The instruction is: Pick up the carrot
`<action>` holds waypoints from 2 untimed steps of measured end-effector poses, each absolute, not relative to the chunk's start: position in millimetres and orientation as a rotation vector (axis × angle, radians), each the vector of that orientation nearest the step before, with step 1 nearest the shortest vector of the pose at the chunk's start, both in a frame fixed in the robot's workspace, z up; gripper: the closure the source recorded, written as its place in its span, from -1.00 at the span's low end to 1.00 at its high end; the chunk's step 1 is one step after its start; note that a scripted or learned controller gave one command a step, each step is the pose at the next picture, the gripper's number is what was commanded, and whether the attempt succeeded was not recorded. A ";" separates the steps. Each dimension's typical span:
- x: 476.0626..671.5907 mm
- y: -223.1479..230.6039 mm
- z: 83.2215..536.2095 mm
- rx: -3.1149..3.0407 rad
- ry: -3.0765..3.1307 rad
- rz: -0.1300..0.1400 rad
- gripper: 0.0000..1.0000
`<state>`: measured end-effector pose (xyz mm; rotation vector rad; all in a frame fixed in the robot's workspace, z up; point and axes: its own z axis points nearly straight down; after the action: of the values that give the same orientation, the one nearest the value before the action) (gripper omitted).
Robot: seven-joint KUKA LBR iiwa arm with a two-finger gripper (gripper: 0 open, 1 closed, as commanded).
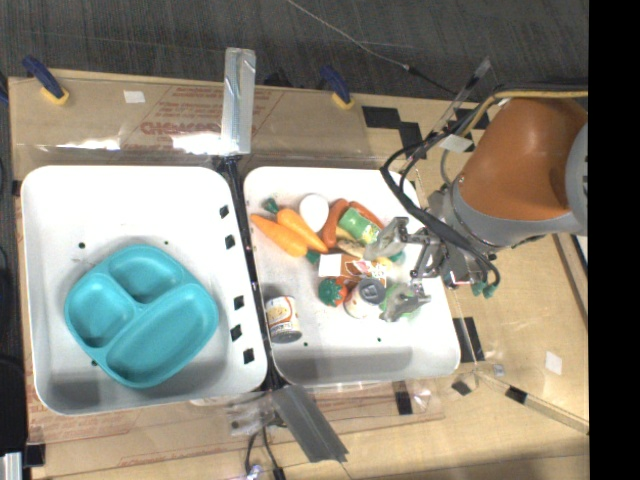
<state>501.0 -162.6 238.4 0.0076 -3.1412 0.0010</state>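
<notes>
The orange carrot [288, 232] with a small green top lies in the upper left of the right bin [340, 363], slanting down to the right, close to the wall between the bins. My gripper [399, 270] hovers over the right side of that bin, well to the right of the carrot and apart from it. Its two fingers [394, 238] stand spread apart, open, with nothing held between them. The grey arm with its orange band reaches in from the right.
A white egg [313, 208], a green and orange toy [355, 223] and several small toy foods [345, 288] crowd the right bin's middle. A small can [282, 320] stands at its lower left. The left bin [60, 193] holds a teal divided plate [140, 313].
</notes>
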 end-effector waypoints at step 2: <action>549.0 -145.4 202.8 -0.376 -3.126 0.001 -1.00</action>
<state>549.0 -145.4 202.8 -0.3761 -3.1263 0.0013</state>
